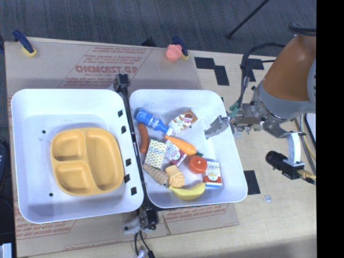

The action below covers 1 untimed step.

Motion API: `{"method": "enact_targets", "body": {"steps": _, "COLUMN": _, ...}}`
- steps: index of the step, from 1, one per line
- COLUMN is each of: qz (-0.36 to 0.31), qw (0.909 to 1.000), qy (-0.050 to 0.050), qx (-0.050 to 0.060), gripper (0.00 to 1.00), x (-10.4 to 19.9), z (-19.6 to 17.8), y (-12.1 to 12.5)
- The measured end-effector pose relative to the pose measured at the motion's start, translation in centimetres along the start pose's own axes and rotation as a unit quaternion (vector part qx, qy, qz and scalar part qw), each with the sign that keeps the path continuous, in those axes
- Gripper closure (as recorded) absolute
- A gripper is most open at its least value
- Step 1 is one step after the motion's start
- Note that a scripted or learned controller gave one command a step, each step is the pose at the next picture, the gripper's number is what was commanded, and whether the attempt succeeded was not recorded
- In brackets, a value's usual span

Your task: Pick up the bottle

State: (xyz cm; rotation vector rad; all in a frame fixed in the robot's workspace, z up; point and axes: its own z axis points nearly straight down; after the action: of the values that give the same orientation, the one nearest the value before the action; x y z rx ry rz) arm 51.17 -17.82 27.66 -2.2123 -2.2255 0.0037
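Near front edge of right-hand shallow white bin [236,184]: yellow plastic banana [187,191], small carton with red and blue print [213,174], red tomato-shaped toy [197,164]. Mid-bin: orange carrot-shaped toy [181,144], checkered snack packets [159,153], brown sausage-shaped toy [143,138] beside left wall. Toward far left corner: blue plastic bottle with white cap [151,121], lying flat, touching white brown-printed carton [182,121]. Left-hand shallow white bin [21,160]: yellow three-compartment plastic tray [86,160]. Grey two-finger end effector [216,127] above right rim of right bin, well apart from bottle, fingers spread, clamped on nothing. Far tabletop edge: pink lump [174,52].
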Motion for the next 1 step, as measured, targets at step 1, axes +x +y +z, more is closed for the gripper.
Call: {"method": "enact_targets", "body": {"steps": 1, "qz": -0.003, "qw": 1.0, "qy": 0.0, "qx": 0.001, "gripper": 1.0, "x": 0.03, "z": -1.01, "y": 0.03}}
